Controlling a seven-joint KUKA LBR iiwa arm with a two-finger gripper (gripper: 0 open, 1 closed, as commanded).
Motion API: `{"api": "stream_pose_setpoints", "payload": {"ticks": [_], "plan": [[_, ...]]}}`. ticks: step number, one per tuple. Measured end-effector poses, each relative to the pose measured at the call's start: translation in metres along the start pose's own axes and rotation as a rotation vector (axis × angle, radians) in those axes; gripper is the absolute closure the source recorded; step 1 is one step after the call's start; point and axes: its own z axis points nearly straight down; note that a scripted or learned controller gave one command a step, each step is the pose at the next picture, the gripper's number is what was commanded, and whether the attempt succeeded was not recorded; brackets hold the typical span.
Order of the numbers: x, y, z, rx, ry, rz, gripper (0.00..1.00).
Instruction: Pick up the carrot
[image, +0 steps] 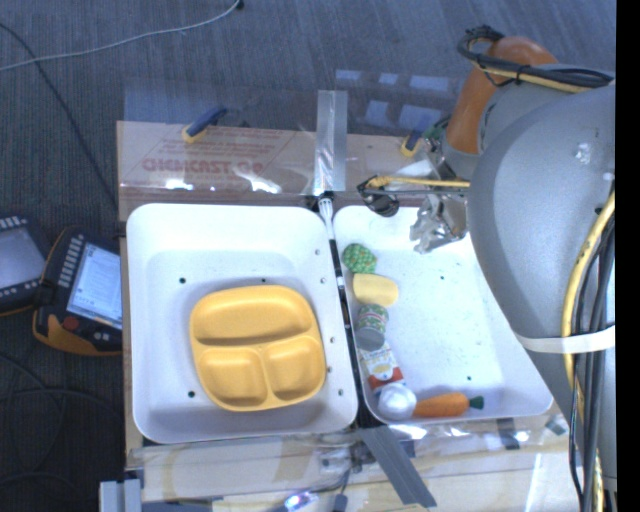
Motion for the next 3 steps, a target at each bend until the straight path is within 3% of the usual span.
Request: {"api": "stream_pose_setpoints", "payload": {"ticks": [1,2,3], "plan": [[0.017,-0.125,0.001,0.001,-0.001,0.011,1.00],[0.003,-0.065,0.001,-0.003,-0.004,-0.080,1.00],[0.011,-0.065,0.001,-0.002,-0.004,-0.224,1.00]]}}
